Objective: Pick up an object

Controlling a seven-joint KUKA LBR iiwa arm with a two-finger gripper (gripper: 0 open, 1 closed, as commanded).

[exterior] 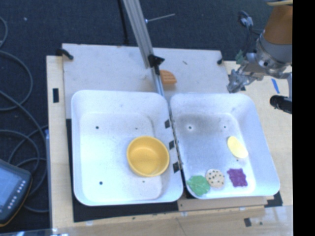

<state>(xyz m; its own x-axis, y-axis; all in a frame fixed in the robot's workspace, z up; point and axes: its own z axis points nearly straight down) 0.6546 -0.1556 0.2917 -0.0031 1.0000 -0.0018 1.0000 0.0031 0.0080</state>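
the pincer (236, 85) hangs over the far rim of the right bin (256, 112); i cannot tell its state. below it lies a yellow piece (237, 147), well apart.

Two bins (78, 132), one bowl (147, 155), four small items (216, 171).

The grey arm with its orange band reaches in from upper right, end effector (237, 84) pointing down-left.
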